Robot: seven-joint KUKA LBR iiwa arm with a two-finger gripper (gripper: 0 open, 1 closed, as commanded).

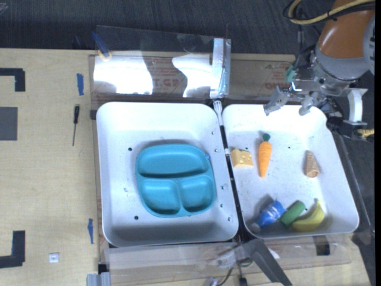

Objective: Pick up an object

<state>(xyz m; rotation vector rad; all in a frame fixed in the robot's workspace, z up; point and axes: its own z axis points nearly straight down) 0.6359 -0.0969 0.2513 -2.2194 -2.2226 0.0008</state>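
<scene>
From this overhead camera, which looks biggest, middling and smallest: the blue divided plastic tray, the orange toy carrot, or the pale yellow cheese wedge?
1. Blue divided plastic tray, by far the largest.
2. Orange toy carrot, long and slim.
3. Pale yellow cheese wedge, smallest, though not much smaller than the carrot.

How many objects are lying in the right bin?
6: cheese at left, carrot beside it, bread at right; blue object, green object and banana clustered near front, possibly hiding more.
</scene>
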